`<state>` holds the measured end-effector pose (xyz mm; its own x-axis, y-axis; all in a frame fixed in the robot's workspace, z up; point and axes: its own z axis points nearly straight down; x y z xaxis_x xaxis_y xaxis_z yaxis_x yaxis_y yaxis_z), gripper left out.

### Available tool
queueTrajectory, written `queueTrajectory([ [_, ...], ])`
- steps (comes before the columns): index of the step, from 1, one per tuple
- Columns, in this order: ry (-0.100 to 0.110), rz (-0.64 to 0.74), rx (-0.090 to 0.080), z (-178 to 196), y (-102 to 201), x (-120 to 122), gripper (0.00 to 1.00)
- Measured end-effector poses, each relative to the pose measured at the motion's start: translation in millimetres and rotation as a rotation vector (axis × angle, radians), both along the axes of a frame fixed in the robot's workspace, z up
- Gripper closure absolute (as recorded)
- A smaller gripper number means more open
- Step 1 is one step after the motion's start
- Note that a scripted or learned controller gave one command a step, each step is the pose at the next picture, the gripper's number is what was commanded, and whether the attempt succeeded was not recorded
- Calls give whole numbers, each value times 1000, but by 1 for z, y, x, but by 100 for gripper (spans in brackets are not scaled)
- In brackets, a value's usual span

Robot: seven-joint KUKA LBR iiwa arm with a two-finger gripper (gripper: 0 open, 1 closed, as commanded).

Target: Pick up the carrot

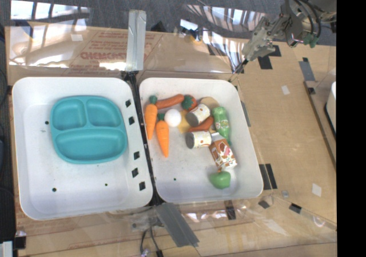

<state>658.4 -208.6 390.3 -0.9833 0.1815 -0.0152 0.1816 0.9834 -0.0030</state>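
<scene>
The two-finger metal gripper (251, 50) is hanging above the bench just beyond the right white plastic bin's (243, 184) far corner; I cannot tell how its tips are standing. Well apart from it, the orange tapered carrot (163, 137) is lying in that bin, beside a second carrot (150, 120).
</scene>
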Motion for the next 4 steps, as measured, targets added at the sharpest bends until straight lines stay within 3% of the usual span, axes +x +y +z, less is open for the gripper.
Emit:
queueTrajectory([
  [1,-5,-3,-1,112,2,-32,100],
  [2,22,-30,7,-55,1,-34,100],
  [3,-7,76,-5,110,-1,-97,100],
  [4,21,191,7,-36,1,-74,100],
])
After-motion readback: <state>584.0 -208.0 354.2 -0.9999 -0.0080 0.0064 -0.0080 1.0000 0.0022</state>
